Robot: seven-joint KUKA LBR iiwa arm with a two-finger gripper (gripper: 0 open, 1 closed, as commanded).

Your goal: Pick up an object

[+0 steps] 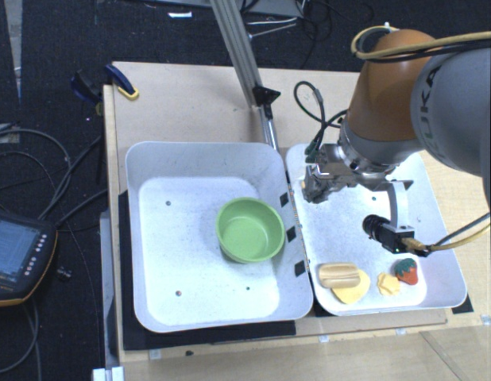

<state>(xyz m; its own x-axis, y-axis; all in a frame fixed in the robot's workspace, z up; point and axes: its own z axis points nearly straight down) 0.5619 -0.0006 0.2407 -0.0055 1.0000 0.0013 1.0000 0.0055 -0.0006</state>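
Toys at the right bin's near edge, gripper above its far end

Yellow block (343, 281) and strawberry toy (406, 271) lie unheld; gripper (315, 187), closure impossible to judge, hovers well apart, so approach is underway: next, travel nearer and descend.

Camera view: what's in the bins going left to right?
Green bowl in the left bin → in the right bin: hot dog toy on a yellow piece → small yellow piece → strawberry toy.
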